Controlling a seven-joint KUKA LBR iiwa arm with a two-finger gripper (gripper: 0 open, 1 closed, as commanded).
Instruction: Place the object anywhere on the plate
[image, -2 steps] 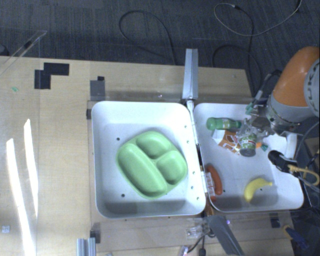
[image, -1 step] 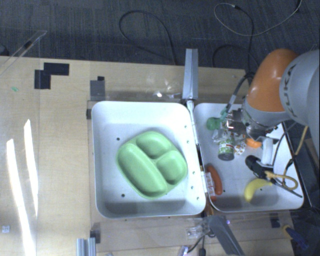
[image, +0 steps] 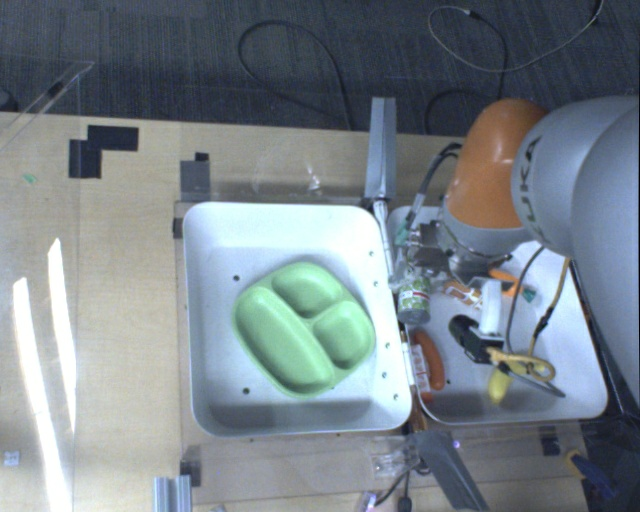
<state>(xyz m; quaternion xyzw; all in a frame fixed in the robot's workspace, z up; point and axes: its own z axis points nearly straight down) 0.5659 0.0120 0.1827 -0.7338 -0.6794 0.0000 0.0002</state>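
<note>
The arm's gripper (image: 420, 262) hangs over the right bin's crowded left edge — whether its jaws are parted or hold anything cannot be told — so a grab among the small bottle (image: 413, 300), sausage-like piece (image: 428, 360) and tools could miss, well short of the green plate (image: 303, 327).

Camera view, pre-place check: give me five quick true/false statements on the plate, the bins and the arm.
1. The green plate lies in the left bin. True.
2. The plate has three compartments. True.
3. A hot dog already lies on the plate. False: the hot dog lies in the right bin, near the wall between the bins.
4. The arm hangs over the left bin. False: it is over the right bin.
5. A small yellow object lies in the right bin. True.
</note>
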